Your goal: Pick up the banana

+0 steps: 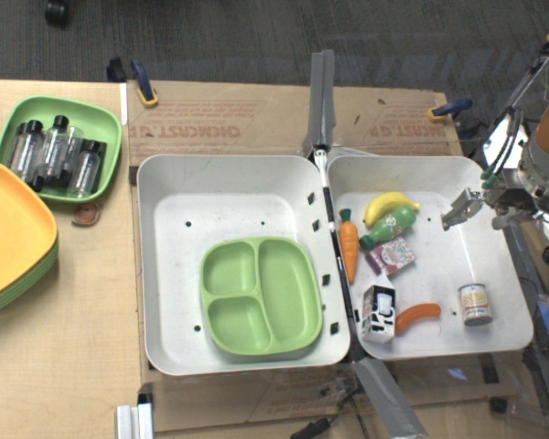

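The yellow banana [382,206] lies in the back part of the right bin [439,176], resting against the top of a green bottle [390,228]. My gripper [472,207] hangs at the right side of that bin, well to the right of the banana and apart from it. Nothing is seen in its grasp. The arm comes in from the right edge of the view.
The right bin also holds an orange carrot [349,248], a pink packet [394,257], a small black-and-white carton [378,311], an orange sausage-like piece [416,315] and a small can [476,304]. A green divided plate [261,295] lies in the left bin [165,245].
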Motion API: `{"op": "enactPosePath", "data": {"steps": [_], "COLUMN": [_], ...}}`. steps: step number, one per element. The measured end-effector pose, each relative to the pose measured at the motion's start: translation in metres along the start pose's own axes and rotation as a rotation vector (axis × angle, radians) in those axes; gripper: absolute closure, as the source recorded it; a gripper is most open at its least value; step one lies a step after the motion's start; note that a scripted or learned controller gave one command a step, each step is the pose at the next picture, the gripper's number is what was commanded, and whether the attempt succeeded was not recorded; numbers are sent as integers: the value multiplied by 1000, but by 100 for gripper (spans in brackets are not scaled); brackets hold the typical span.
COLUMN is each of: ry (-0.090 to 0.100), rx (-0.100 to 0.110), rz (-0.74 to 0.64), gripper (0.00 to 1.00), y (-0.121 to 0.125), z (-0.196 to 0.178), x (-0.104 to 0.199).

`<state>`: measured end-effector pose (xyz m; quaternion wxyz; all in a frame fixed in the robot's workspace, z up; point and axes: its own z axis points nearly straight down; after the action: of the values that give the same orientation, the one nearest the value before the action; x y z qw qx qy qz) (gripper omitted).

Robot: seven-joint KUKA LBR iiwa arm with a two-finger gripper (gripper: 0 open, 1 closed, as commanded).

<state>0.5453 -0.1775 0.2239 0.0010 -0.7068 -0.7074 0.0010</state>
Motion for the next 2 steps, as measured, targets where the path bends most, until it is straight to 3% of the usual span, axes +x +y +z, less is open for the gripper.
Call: {"op": "enactPosePath", "data": {"steps": [1, 2], "ry": [0, -2], "rx": [0, -3], "rz": [-90, -163], "gripper": [0, 0], "y": [64, 84], "z": [116, 132], "x": [54, 72]}}
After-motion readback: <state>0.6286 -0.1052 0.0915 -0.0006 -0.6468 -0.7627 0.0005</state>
